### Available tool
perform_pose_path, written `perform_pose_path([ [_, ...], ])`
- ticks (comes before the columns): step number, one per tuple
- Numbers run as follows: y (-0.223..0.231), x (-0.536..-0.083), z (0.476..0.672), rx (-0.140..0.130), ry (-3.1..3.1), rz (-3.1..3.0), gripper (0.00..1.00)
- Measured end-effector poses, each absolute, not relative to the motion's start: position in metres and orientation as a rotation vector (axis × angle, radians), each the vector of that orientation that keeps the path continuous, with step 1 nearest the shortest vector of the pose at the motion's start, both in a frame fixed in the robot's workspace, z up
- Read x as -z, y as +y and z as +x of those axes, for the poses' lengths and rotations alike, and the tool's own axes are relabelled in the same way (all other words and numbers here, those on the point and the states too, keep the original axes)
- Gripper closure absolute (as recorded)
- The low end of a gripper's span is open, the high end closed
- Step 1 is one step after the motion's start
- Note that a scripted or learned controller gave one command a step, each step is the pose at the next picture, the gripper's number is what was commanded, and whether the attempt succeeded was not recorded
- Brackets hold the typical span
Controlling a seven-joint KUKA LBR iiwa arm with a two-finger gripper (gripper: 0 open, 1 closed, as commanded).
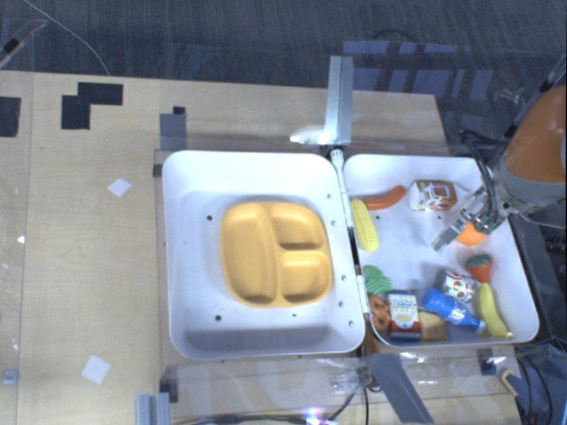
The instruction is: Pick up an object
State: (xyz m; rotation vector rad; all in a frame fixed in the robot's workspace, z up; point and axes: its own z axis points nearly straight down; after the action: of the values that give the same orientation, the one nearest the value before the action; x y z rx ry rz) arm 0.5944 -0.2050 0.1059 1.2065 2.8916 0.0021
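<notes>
One gripper (pixel 467 222) over my right bin (pixel 528 324), fingers apart around an orange toy (pixel 473 234); next, close.

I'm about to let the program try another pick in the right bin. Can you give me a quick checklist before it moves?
1. Pincer over the right bin: ok.
2. Target near it, the orange toy: ok.
3. Orange toy between the fingers: cannot tell.
4. Strawberry apart from the orange toy: ok.
5. Yellow tray in the left bin, out of the way: ok.
</notes>
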Motion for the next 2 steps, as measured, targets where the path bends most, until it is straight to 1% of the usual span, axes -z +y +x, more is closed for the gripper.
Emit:
perform_pose_path([
  [1, -0.180, -0.091, 0.569, -0.003, 2.690, 1.615, 0.00],
  [2, -0.206, -0.095, 0.549, -0.003, 2.576, 1.789, 0.00],
])
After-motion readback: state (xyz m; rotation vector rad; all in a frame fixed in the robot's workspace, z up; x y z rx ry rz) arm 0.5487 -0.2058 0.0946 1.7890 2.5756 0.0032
